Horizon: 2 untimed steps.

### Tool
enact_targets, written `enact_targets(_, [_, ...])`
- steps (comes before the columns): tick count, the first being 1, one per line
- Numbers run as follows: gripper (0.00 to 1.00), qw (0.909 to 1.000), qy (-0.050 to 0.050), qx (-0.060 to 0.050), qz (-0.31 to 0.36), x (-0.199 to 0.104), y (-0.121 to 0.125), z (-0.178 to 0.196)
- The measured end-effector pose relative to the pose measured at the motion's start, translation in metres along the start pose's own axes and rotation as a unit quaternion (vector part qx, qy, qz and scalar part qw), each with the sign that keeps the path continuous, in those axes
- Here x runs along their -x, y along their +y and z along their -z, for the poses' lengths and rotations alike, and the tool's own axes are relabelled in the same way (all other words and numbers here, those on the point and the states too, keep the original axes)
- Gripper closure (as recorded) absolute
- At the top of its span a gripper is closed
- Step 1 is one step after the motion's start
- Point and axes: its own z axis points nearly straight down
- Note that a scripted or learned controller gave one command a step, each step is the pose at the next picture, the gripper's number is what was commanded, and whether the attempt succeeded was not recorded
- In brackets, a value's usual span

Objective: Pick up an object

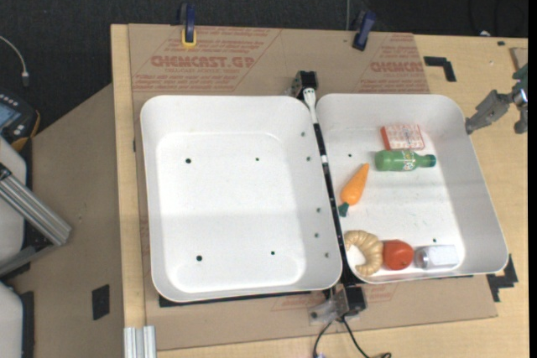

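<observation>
The right bin [470, 180] holds several objects. A red and white box [403, 137] lies at the back, with a green bottle [404, 162] on its side just in front of it. An orange carrot [355, 184] leans toward the bin's left wall. Along the front wall sit a tan pastry [363, 251], a red ball-like item [398, 254] and a pale clear item [438, 256]. My gripper [495, 115] hangs at the view's right edge, beyond the right bin's back right corner and apart from all of these.
The left bin [168, 180] stands beside the right one on a brown board [252, 54]. Two clamps [188, 25] [363, 29] grip the board's far edge. A metal rail [33, 210] lies off the bench at the left.
</observation>
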Motion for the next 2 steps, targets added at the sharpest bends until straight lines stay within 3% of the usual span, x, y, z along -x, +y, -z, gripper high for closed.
enact_targets(1, [0.0, 1.0, 0.0, 0.0, 0.0, 0.018, -0.024, 0.036])
enact_targets(2, [0.0, 1.0, 0.001, -0.001, 0.0, 0.018, -0.069, 0.065])
